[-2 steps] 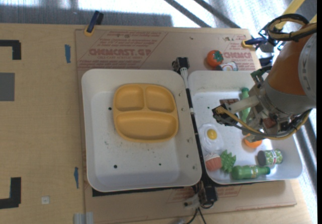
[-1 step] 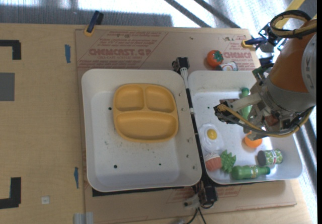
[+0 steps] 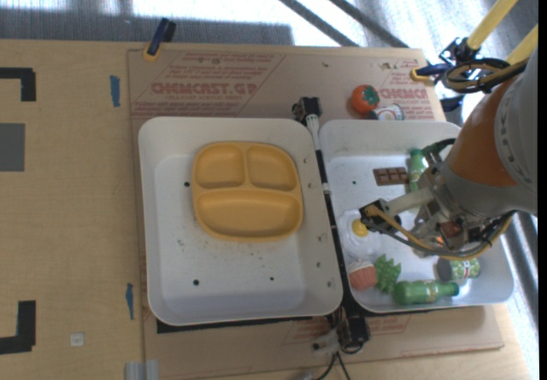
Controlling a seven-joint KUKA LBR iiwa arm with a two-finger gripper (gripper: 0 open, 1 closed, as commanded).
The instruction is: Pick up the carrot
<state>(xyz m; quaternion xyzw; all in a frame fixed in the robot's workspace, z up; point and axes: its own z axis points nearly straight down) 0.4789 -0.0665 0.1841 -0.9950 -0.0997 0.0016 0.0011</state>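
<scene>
Tool (image 3: 441, 235) hangs low inside the right bin (image 3: 342, 166), close to the middle of its floor, with the grey arm and its orange band coming in over the bin's right edge. Cables and the wrist cover it, so it cannot be told whether the tool is open or closed, and nothing is seen held in it.

The carrot (image 3: 365, 276), a short orange piece with a green leafy top, lies in the corner of the right bin which is next to the left bin (image 3: 162, 225) and nearest to the camera. It lies apart from the tool. A green bottle (image 3: 427, 290) lies just beside its leafy end, along the same near edge. A small pale and yellow object (image 3: 359, 229) lies between the carrot and the bin's middle.

Judging from this, the task is in the approach step: the carrot is not yet grasped. The next move probably calls for bringing the tool toward that near corner, placing it above the orange body, and going down without pushing the bottle or hitting the bin's wall, which is close.
</scene>
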